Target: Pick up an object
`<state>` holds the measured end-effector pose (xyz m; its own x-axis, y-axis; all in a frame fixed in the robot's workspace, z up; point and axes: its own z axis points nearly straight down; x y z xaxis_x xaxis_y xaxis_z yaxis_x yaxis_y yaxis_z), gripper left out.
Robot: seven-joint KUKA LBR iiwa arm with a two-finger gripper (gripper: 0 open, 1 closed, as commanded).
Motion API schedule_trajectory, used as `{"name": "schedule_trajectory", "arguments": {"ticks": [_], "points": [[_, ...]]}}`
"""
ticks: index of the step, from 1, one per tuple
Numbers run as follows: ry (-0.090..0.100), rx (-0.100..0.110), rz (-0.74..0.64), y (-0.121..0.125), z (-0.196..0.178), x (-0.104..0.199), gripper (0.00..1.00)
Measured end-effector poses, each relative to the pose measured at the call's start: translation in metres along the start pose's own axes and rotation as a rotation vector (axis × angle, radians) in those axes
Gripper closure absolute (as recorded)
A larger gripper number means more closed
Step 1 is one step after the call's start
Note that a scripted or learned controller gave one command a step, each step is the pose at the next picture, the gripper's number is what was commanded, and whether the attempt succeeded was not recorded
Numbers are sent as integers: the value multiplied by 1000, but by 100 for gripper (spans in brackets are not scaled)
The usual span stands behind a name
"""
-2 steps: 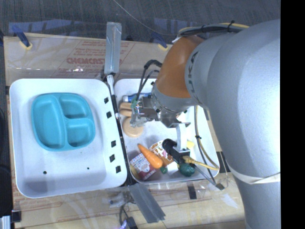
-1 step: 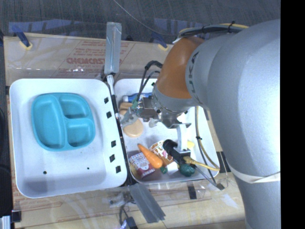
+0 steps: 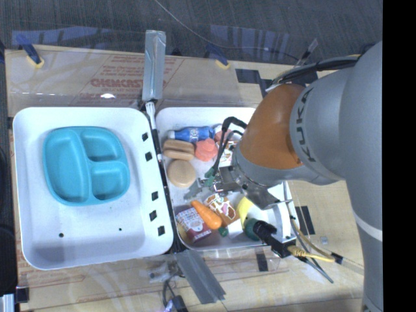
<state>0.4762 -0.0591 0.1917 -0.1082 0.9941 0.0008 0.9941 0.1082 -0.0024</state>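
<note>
Right bin (image 3: 195, 114) is crowded with toy food. Landmark: the round bun (image 3: 181, 172), lying near the bin's left wall about halfway down.

- Just above the round bun: a long hot-dog bun (image 3: 179, 149). Above that again, a blue bottle (image 3: 193, 134) on its side.
- Up and to the right of the round bun: a pink lump (image 3: 207, 149), close beside the hot-dog bun.
- Below and to the right of the round bun: a carrot (image 3: 209, 216) lying at a slant, with a dark red packet (image 3: 191, 222) just left of it and a patterned packet (image 3: 223, 205) just right of it.
- Farther right of the round bun, past the patterned packet: a yellow fruit (image 3: 245, 208), partly under the arm.
- Far left of the round bun, across the divider: the left bin (image 3: 39, 239), holding a blue divided plate (image 3: 86, 164).

The arm (image 3: 279, 135) hangs over the right half of the right bin. The gripper (image 3: 218, 184) sits low, just right of the round bun and just above the patterned packet. Its tip is lost among clutter and shadow, so I cannot tell whether it is open or closed, or whether it touches anything.

Progress: the reach into the bin looks done. Nothing appears lifted, since every item seems to rest on the bin floor. By my reading, the grasp itself and the lift both remain. The likeliest targets are the patterned packet or the carrot, being nearest. The tight packing there could spoil a clean grip.
</note>
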Motion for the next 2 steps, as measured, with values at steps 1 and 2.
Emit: {"name": "schedule_trajectory", "arguments": {"ticks": [1, 2], "points": [[-5, -30, 128, 5, 79, -39, 0], [-10, -35, 126, 7, 66, -41, 100]]}}
